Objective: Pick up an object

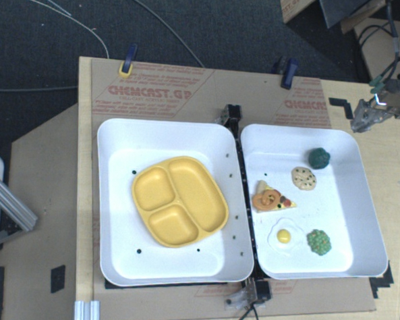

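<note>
Your claw [373, 109] hangs at the table's far right edge, outside the right bin [360, 199]; I can't tell its state. Nearest it in that bin sits the dark green ball [319, 157], the cookie [304, 178] just beside.

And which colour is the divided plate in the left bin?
Yellow: the divided plate shows plainly in the camera view, in the left bin.
</note>
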Controlling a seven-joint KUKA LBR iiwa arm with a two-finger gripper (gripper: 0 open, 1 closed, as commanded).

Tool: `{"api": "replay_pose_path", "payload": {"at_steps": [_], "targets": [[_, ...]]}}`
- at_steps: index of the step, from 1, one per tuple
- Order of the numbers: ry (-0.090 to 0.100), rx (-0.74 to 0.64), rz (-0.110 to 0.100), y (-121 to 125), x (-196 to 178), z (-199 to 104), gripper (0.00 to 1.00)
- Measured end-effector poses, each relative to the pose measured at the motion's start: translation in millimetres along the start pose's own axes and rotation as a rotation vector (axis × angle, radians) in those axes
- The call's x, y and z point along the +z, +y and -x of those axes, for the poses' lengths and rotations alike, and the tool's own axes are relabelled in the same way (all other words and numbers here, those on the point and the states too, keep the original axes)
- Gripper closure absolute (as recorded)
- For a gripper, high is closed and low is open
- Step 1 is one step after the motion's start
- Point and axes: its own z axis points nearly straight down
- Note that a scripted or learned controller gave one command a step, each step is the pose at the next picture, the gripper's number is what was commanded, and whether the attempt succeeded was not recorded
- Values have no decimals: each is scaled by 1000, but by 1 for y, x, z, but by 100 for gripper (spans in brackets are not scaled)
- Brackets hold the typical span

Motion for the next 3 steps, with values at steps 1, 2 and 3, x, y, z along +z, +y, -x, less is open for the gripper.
{"api": "replay_pose_path", "payload": {"at_steps": [1, 2, 3], "targets": [[4, -4, -8, -6, -4, -51, 100], [5, -4, -10, -24, 4, -101, 100], [4, -4, -10, -28, 23, -154, 100]]}}
